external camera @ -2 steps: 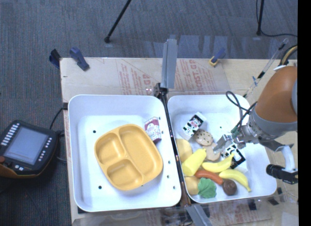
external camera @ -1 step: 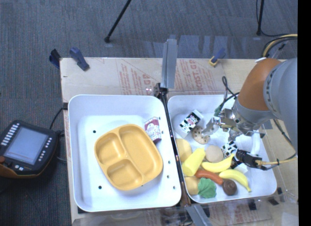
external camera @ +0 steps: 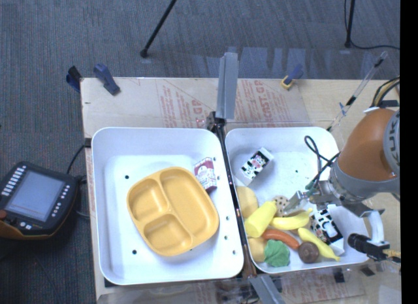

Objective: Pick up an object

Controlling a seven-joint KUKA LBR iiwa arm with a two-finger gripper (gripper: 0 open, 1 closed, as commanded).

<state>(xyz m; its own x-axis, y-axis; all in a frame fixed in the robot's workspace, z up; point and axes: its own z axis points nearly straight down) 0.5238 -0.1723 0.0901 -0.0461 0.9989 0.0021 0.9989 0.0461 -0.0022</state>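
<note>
1. The grey arm with its orange band [external camera: 367,146] is reaching in over the right-hand shallow white bin [external camera: 287,136], and its pincer [external camera: 302,200] is hanging low above the pile of toy food; whether the pincer is spread or pressed together cannot be told.
2. A curved yellow plastic banana [external camera: 291,221] is lying just below the pincer, with a second yellow banana [external camera: 319,242] beside it, further toward the bin's near right corner.
3. A black-and-white patterned carton [external camera: 324,224] is sitting just right of the pincer, partly under the arm.
4. An orange plastic carrot [external camera: 282,237], a green leafy toy vegetable [external camera: 277,254] and a brown round piece [external camera: 308,252] are resting below the pincer.
5. A small cow-print milk carton [external camera: 255,164] is lying up and to the left of the pincer, apart from the pile.
6. Far left of the pincer, a yellow three-compartment plastic tray [external camera: 172,210] is lying in the left white bin [external camera: 108,165], with a small red-and-white carton [external camera: 206,173] touching its upper right edge.
7. Both bins are sitting on the plywood desk [external camera: 150,103].
</note>
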